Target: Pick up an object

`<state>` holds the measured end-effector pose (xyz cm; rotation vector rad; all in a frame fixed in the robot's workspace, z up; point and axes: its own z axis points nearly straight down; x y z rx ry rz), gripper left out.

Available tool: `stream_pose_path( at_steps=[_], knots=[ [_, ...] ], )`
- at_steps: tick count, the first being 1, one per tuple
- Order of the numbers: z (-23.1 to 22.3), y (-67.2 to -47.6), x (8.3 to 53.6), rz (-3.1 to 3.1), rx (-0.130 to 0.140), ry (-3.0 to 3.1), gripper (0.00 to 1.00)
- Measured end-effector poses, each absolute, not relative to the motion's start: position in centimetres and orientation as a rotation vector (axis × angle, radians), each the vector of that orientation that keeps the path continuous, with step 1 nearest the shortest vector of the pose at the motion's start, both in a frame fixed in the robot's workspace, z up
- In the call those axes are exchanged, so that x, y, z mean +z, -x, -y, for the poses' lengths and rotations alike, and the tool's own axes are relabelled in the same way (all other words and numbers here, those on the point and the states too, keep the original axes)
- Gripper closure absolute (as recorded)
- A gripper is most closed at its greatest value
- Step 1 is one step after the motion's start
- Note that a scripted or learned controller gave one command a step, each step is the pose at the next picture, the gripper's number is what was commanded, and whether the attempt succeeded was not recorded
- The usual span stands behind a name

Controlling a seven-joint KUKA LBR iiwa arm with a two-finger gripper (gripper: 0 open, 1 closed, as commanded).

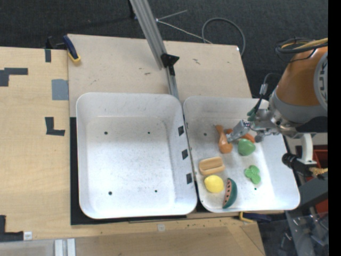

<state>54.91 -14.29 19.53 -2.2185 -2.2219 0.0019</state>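
My gripper [238, 135] is low in the right bin [277, 196], near its upper middle. It sits between an orange carrot-like piece [223, 141] on its left and a round green object [246, 148] just below it, and seems to touch or overlap both. I see nothing clearly held. Lower in the same bin lie a tan bread roll [211, 165], a yellow lemon [214, 184], a watermelon slice [229, 193] and a small green leafy piece [252, 174].
The left bin [85, 143] stands beside the right one, their rims meeting in the middle. A slanted metal pole [152, 28] rises from the back of the bench. The grey and orange arm [301, 89] fills the right side.
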Motion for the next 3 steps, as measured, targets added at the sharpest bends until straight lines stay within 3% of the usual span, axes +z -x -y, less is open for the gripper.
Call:
stream_pose_path(
  at_steps=[1,3],
  knots=[
    [14.3,-54.9,19.5,2.222,0.002,2.219,0.0],
    [14.7,-54.9,8.7,2.223,0.003,2.22,0.0]
  ],
)
